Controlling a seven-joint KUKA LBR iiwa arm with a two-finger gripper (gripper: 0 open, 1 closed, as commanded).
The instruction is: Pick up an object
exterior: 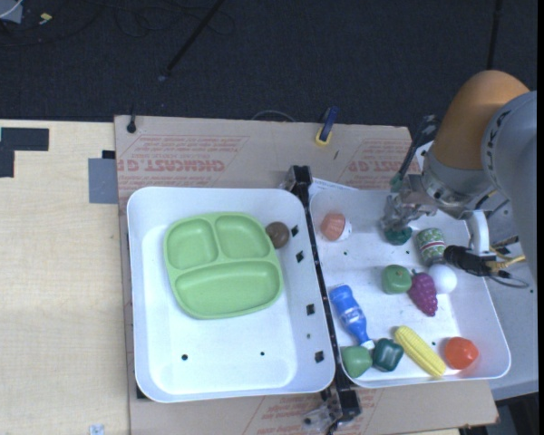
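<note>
Two shallow white bins sit side by side on the bench. The left bin point(154, 333) holds a green divided tray point(222, 265), three compartments, lying toward the bin's upper half. Just off the tray's 2 o'clock corner, touching or nearly touching its rim, is a small brown ball point(277, 234).

The right bin point(490, 320) carries the rest. At its 11 o'clock corner lies a pink-and-white rounded piece point(334, 227). Near the middle of its left side a blue bottle point(348, 314) lies tilted, its white cap pointing toward 5 o'clock. Below it, along the 6 o'clock edge, a green pear-shaped piece point(356, 361) and a dark green pepper point(387, 356) sit just beside each other, with a yellow corn cob point(419, 350) at the pepper's 3 o'clock and an orange-red tomato point(460, 352) beyond that. Toward the centre a green apple point(396, 279) sits beside a purple grape bunch point(423, 293), and a white ball point(444, 280) lies against the grapes at 2 o'clock. A small labelled can point(430, 246) stands at 12 o'clock from the grapes.

The gripper point(398, 225) is down at the bin's 12 o'clock area, directly over a small dark teal object point(397, 236). Whether its fingers are spread or pinching that object cannot be told from this angle.
</note>
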